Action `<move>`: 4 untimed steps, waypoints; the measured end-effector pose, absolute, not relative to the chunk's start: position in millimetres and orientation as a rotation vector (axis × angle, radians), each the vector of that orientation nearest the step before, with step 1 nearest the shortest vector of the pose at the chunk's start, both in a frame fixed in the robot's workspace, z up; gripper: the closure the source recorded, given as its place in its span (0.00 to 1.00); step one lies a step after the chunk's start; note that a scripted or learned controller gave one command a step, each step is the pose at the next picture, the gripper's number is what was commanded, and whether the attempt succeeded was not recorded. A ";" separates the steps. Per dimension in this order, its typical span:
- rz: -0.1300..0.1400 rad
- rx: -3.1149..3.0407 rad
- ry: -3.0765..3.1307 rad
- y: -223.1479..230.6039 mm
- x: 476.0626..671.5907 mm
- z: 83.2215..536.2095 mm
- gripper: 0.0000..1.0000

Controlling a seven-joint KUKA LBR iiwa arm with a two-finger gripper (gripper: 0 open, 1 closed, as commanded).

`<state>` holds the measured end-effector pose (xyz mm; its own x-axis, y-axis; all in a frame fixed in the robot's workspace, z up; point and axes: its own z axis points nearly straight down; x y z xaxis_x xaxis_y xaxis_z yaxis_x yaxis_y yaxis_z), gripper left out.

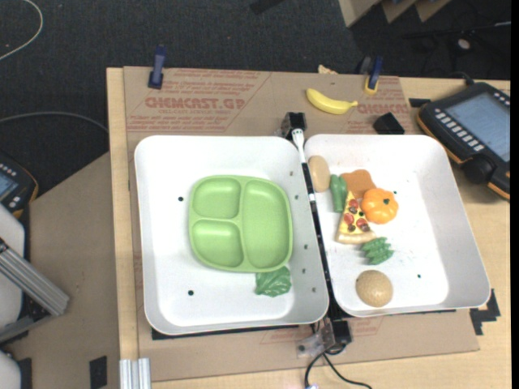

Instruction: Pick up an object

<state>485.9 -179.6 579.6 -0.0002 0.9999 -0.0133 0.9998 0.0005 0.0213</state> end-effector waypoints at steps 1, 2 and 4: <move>0.011 2.200 2.201 -179.9 486.4 590.5 1.00; 0.012 2.196 2.197 -180.2 486.9 601.5 1.00; 0.002 2.215 2.216 -224.4 480.0 517.5 1.00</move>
<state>480.0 -224.4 517.5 -0.0004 1.0000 -0.0049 1.0000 0.0004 0.0070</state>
